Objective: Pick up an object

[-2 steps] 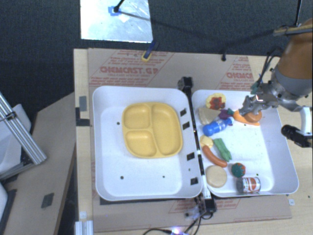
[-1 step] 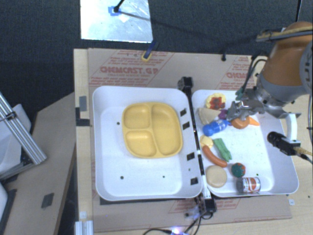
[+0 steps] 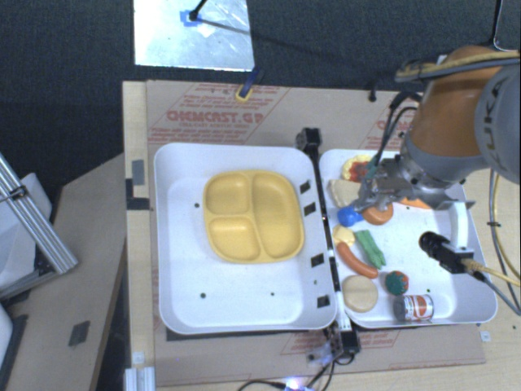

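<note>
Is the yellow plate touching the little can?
Apart. The camera view shows the yellow plate in the left bin, the can in the right bin.

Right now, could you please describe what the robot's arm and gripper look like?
The arm is a thick, rounded grey casing with a broad orange band above the wrist and dark lettering on its side. Thin dark cables run down to the gripper, a small dark metal assembly.

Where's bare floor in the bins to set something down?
Left bin: bare floor all round the yellow plate, widest along the near edge. Right bin: crowded near the gripper and along the inner wall; a bare patch between the green toy and the outer wall.
</note>
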Controlling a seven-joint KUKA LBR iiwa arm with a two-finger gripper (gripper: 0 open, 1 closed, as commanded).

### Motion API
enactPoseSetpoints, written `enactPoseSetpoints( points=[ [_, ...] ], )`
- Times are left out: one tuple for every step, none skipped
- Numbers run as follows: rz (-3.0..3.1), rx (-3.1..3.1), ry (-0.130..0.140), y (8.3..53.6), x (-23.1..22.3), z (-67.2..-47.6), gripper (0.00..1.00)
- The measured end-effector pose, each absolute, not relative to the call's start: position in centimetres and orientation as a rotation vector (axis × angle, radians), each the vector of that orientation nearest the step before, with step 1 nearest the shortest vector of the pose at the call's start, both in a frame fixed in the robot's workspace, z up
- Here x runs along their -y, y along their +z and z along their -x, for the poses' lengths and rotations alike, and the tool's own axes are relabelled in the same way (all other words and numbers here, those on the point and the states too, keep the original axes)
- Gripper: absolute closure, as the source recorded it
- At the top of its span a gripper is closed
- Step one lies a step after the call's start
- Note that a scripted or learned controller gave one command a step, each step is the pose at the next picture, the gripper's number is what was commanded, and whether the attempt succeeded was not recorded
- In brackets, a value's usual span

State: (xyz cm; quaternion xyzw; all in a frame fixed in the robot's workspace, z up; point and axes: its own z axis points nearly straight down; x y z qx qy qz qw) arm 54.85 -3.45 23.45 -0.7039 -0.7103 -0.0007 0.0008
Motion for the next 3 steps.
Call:
enactPoseSetpoints(
  points=[
    [2.211, 2.23, -0.002, 22.1, -1.4, -54.0, 1.0],
    [2.209, 2.233, -0.006, 23.3, -7.1, -53.5, 1.0],
    [2.212, 2.229, -0.001, 21.8, -9.5, -52.4, 1.0]
  ],
)
